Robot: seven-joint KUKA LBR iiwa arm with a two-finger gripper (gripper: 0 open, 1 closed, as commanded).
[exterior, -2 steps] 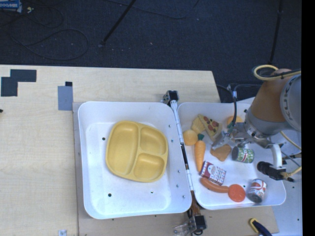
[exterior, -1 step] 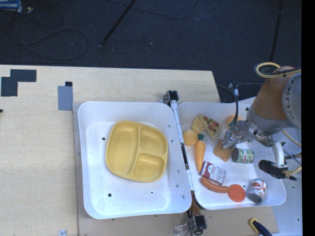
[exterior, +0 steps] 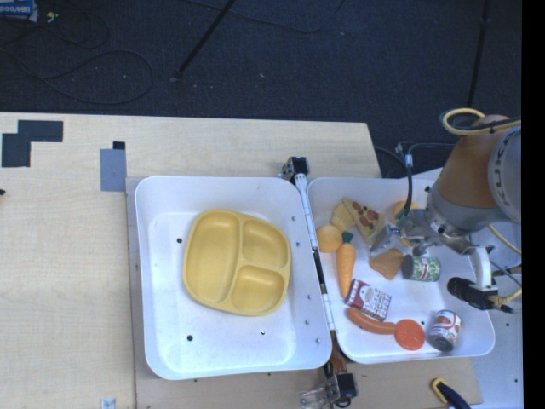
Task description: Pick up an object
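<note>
gripper low over the right bin, upper middle of its clutter, arm coming in from the right. cannot tell its opening state or whether it has anything: the wrist body covers most of the tip from this angle, so i record no confirmed hold.

nearest candidates: tan wedge piece just below-left of the tip, green-labelled can just below-right, lying on its side, pizza slice to the left. tip looks to sit between wedge and can, close to both.

further off in the same bin: carrot, small yellow round fruit, red and white carton, sausage, red-orange disc, second can near the bottom right corner.

left bin holds the yellow divided tray; not involved.

risks, judged from layout:
- crowding: wedge and can nearly touch, so closing may catch both, or pinch an edge of one and shove the other away.
- can on its side may roll out from under contact.
- wedge has sloped faces; likely to squirt out if gripped off-centre.
- a lift could come up bare, and from this slant that would be hard to spot until the tip clears the wrist's shadow.
</note>
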